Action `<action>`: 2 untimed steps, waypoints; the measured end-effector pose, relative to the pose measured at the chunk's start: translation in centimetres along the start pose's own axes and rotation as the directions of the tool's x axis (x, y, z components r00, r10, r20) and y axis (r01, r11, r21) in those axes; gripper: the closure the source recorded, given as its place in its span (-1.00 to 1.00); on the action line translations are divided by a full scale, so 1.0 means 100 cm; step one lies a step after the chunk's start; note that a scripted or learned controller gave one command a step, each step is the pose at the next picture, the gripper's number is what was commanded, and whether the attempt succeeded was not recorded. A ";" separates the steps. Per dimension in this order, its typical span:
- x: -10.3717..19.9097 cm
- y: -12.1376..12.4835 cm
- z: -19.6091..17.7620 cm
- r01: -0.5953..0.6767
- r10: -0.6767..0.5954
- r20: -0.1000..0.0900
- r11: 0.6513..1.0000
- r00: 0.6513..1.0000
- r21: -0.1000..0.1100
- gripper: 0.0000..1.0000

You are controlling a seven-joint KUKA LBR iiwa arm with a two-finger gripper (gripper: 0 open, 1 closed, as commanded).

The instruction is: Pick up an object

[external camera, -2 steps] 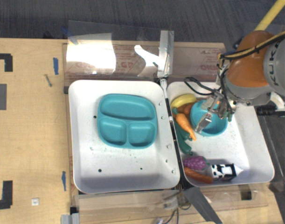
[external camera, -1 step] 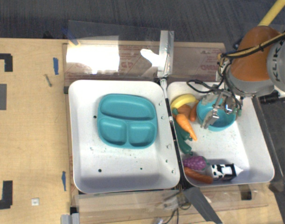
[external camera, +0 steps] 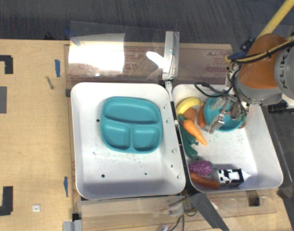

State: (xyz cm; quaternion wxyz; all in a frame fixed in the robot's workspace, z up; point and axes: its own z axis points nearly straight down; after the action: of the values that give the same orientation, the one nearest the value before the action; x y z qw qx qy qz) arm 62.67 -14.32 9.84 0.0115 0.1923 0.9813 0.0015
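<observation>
In the right bin (external camera: 262, 162), my gripper (external camera: 222, 121) hangs over a teal bowl (external camera: 236, 124) at the bin's back. It is open, and its two silvery fingers (external camera: 215, 124) are spread above the bowl's left rim with nothing between them. Just left of the bowl lie a yellow banana (external camera: 187, 104) and an orange carrot (external camera: 195, 131). A green toy (external camera: 189, 146) lies below the carrot. Purple grapes (external camera: 200, 167), a reddish piece (external camera: 203, 180) and a black-and-white toy (external camera: 229, 175) sit along the bin's front wall.
The left bin (external camera: 84, 167) holds a teal divided plate (external camera: 131, 124). A clear plastic sheet and a metal bracket (external camera: 170, 54) stand behind the bins. The grey arm with its orange band (external camera: 262, 61) and cables reaches in from the upper right.
</observation>
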 end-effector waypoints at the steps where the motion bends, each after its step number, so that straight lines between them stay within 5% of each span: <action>1: 0.072 0.017 0.006 -0.251 0.251 -0.007 0.968 0.968 0.006 -1.00; 2: 0.067 0.017 -0.009 -0.251 0.251 0.011 0.968 0.968 0.001 1.00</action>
State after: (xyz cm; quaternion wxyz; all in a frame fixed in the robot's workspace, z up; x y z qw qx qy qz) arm 57.11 -10.25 10.65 0.0160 0.3149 0.9490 0.0006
